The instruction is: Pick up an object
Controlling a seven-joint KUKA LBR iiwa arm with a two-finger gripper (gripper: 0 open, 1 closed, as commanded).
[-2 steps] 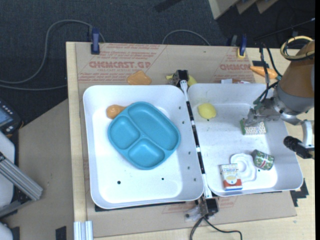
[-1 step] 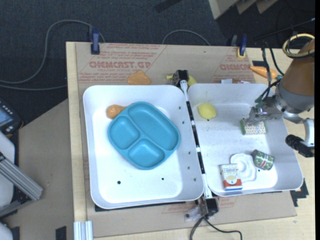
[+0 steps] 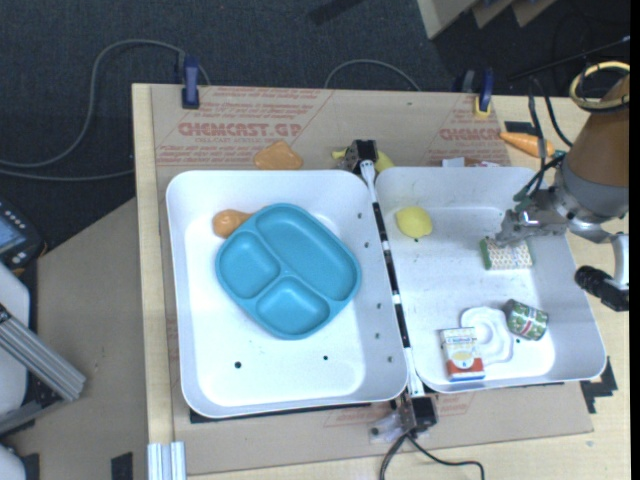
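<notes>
robot lab: clamped bench (image 3: pixel 300 118), cables (image 3: pixel 120 58)

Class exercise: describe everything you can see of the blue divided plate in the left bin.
The blue divided plate is a light blue tray with rounded corners, seemingly plastic, split by raised ridges into three compartments, all bare. It lies flat and right way up, turned at an angle to the walls of the left bin, on the bin's upper middle floor. A small orange object sits against its upper left edge, partly behind the rim.
</notes>
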